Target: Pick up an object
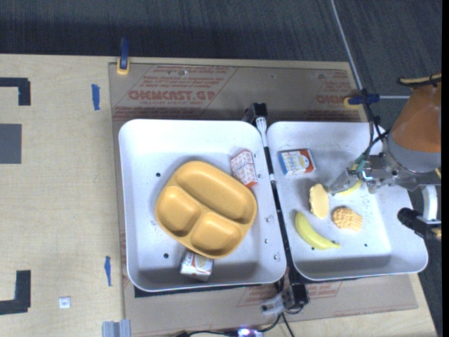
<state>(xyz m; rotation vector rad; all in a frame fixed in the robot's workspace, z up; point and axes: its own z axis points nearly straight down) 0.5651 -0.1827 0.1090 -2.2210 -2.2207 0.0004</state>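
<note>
Looking down at a slant on a pale bench point(56, 188) bearing two shallow white bins side by side.

In the left bin point(133, 146): a yellow divided tray point(205, 208) lying across the middle, taking up most of the floor. A red carton point(242, 167) touching its upper right edge. A crushed carton point(196, 265) partly tucked under its lower edge, awkward to reach.

In the right bin point(407, 258): a blue carton point(296, 161) near the top left corner. Below it a pale yellow wedge point(319, 201), a cob of corn point(346, 218) just beside that, and a banana point(313, 232) lying slantwise below both. All small, loose and apart from the walls, so probably easier pickings.

Reaching in from the right, the grey arm point(414, 153) with its orange band, bent low over the right bin. Gripper point(345, 182) just above and right of the wedge, close to the corn, nothing seen held. Too small and cluttered with cable to tell how wide the gripper stands. Likely aimed at the wedge or the corn; pick not yet made.
</note>
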